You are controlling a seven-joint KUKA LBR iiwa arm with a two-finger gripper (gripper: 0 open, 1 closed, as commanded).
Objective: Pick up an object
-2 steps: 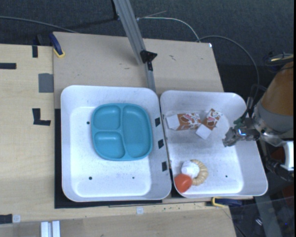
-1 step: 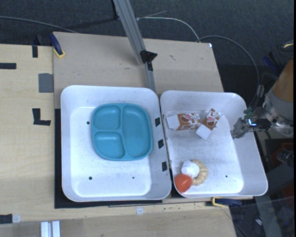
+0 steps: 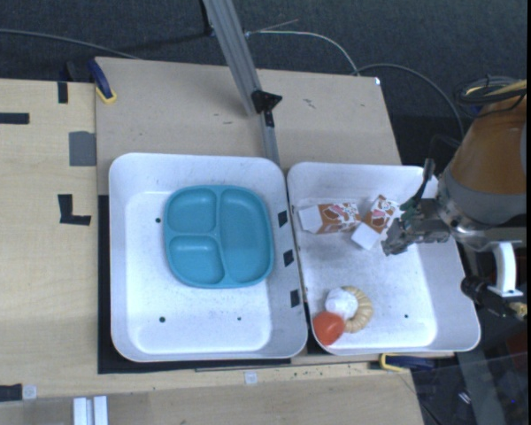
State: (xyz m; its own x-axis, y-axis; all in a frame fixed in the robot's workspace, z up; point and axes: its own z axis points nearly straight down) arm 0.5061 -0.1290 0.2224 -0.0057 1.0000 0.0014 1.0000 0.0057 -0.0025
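The right bin [image 3: 442, 321] holds two small printed cartons: one lies flat [image 3: 329, 216], the other [image 3: 377, 217] sits just right of it, white with red print. Near the bin's front lie a red tomato-like ball [image 3: 328, 328], a white ball [image 3: 341, 302] and a tan ring-shaped piece [image 3: 362, 310], bunched together. My gripper [image 3: 398, 237] hangs low over the right side of this bin, directly beside the right carton's edge. Its dark fingers point down and left toward that carton. No object shows between them.
A blue divided plate [image 3: 219, 235] lies in the left bin [image 3: 133, 326]. A grey metal bar [image 3: 237, 47] slants down from the top to the bins' shared rear corner. The arm's orange band [image 3: 496, 144] stands over the right bin's right rim.
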